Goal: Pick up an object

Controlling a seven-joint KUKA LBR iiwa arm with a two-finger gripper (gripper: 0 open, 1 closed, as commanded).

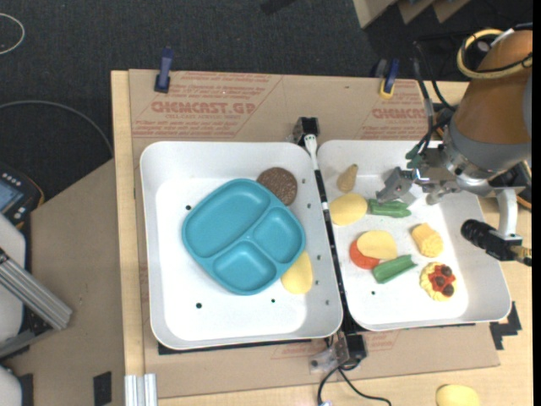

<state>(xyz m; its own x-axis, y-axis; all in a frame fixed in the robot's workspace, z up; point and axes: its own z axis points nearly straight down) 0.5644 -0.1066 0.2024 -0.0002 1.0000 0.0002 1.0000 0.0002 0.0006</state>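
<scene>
Hovering at 12 o'clock of the right bin (486, 304), gripper (397, 189) looks spread open, nothing held, tips just above green pepper (389, 209). Drop straight, straddle the pepper across its short side, close firmly; yellow lump (347, 210) touching at 9 o'clock may get nudged

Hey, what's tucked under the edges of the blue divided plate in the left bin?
A brown round cookie sticks out from behind the blue plate's upper right edge, and a yellow piece peeks from its lower right. The plate covers part of each, and whatever else lies beneath is hidden.
</scene>
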